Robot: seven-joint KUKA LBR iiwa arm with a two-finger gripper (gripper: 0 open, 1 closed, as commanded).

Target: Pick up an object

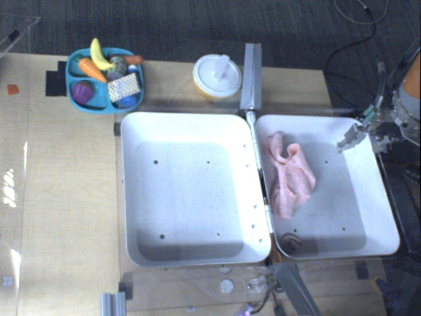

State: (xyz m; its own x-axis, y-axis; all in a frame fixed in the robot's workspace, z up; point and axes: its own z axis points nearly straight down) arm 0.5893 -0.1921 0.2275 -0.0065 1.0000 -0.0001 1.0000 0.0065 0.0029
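Observation:
A crumpled pink cloth (288,174) lies in the left half of the right bin (368,229). A small dark object (291,243) rests at that bin's front left corner. My gripper (355,129) hovers over the bin's far right corner, well to the right of the cloth and apart from it. It is open, and nothing is between its fingers. The left bin (191,189) shows bare white floor.
A blue tray of toy food (105,81) and a white lidded bowl (218,76) stand on the bench behind the left bin. A grey metal post (251,78) rises behind the seam between the bins. Black cables (355,18) loop at the back right.

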